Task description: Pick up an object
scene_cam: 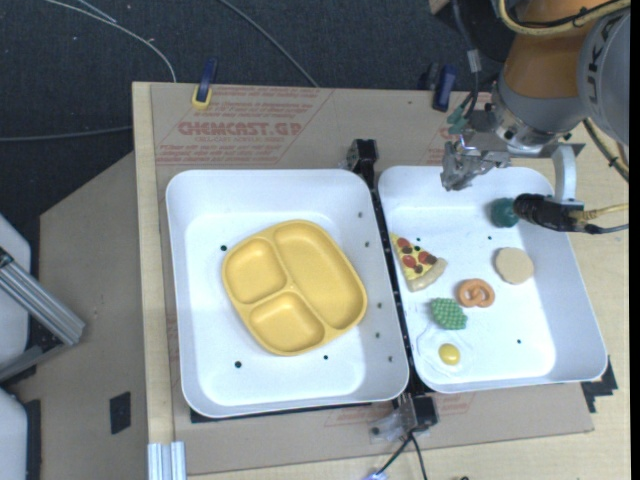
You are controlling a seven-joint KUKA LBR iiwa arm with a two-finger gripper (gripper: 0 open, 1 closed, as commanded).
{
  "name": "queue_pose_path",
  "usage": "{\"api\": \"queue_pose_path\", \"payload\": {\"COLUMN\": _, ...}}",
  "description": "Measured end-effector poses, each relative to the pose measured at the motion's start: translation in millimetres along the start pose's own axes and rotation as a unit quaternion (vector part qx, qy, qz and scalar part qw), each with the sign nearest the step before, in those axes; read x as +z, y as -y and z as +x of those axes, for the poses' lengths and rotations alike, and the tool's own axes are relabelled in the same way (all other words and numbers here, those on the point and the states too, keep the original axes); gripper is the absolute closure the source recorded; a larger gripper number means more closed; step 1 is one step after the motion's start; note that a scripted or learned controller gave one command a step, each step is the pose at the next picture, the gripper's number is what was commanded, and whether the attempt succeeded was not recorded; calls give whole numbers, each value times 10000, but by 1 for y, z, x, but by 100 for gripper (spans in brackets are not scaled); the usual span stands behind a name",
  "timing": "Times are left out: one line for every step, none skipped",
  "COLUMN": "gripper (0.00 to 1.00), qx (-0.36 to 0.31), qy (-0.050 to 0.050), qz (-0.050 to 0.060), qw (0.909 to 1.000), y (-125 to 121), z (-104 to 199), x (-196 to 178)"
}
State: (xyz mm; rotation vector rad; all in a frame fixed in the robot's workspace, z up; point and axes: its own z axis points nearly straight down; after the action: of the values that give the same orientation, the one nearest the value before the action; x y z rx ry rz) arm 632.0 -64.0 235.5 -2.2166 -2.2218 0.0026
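End effector (462,171) over right bin (560,363) rim, grip state unclear; yellow tray (293,286) in left bin (200,368).

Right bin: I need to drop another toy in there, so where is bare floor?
Bare floor lies right of the fried egg, below the cookie. Crowded by the pizza slice, pretzel and green piece.

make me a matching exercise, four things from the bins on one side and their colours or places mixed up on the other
Things:
1. divided plate
2. pizza slice
3. fried egg
4. round cookie

Descriptions:
A. beige disc in the right bin
B. white with a yellow centre, near the right bin's front edge
C. yellow, in the left bin
D. triangular with red spots, beside the divider between the bins

Pairs: 1-C, 2-D, 3-B, 4-A
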Motion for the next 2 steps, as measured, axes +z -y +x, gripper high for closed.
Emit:
{"api": "queue_pose_path", "payload": {"gripper": 100, "qx": -5, "qy": 0, "qz": -1, "qw": 10000, "y": 15, "z": 43, "x": -1}}
{"api": "queue_pose_path", "payload": {"gripper": 100, "qx": -8, "qy": -1, "qz": 4, "qw": 10000, "y": 35, "z": 96, "x": 4}}
